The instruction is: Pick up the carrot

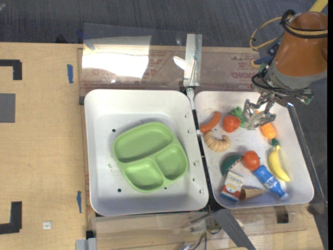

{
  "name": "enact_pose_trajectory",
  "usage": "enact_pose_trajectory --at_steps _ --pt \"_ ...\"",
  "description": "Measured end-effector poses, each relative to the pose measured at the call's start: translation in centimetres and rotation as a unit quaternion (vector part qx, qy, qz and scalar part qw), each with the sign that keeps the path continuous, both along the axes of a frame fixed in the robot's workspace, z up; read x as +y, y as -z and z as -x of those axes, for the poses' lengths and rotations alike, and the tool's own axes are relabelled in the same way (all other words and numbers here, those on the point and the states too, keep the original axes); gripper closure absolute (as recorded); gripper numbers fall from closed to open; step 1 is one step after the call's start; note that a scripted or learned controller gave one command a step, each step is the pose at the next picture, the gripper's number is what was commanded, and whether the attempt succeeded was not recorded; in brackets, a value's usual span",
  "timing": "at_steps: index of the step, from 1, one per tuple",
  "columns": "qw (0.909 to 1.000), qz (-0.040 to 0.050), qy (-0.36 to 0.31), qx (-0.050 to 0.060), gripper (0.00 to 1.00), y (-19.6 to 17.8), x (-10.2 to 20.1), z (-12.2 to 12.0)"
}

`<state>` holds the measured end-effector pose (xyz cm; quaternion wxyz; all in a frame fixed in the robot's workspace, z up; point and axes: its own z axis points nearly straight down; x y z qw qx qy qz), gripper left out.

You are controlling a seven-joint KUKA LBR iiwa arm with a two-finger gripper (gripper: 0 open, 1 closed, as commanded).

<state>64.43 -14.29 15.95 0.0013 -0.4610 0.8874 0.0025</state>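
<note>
Over the right-hand white bin (304, 155) hangs the metal two-finger hand (258, 116), beneath the grey wrist and orange band of the arm (304, 40), whose upper part is cut off by the picture's top edge. Its fingers point down into the bin's far half, and whether they are spread or closed cannot be told; nothing can be made out between them. Just beside the hand, toward the bench's near edge, lies the small orange carrot (268, 132) with a green tip, partly overlapped by the hand's metalwork. On the hand's other side, toward the left bin, sits a red tomato with green leaves (232, 122), then an orange sausage-shaped piece (210, 122) and a tan croissant (217, 141). Nearer the front than the hand lie a yellow banana (278, 164), a second red tomato (251, 160), a blue bottle (270, 182), a small printed carton (232, 185) and a brown cone (252, 194); a dark green thing behind the carton is mostly hidden. Well apart from the hand, the left white bin (99, 139) holds a green three-compartment tray (151, 155). Both bins rest on the wooden worktop (36, 139).
</note>
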Motion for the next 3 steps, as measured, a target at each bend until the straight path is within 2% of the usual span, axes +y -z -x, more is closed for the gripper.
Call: enact_pose_trajectory --at_steps 1,2,3 --pt "0.9948 0.002 -0.102 -0.005 1.0 5.9 -6.7 -2.1" --pt "0.9912 0.0033 -0.132 -0.003 1.0 7.0 -8.1 8.8" --pt "0.9935 0.0039 -0.113 -0.008 1.0 -2.2 -2.2 10.8"
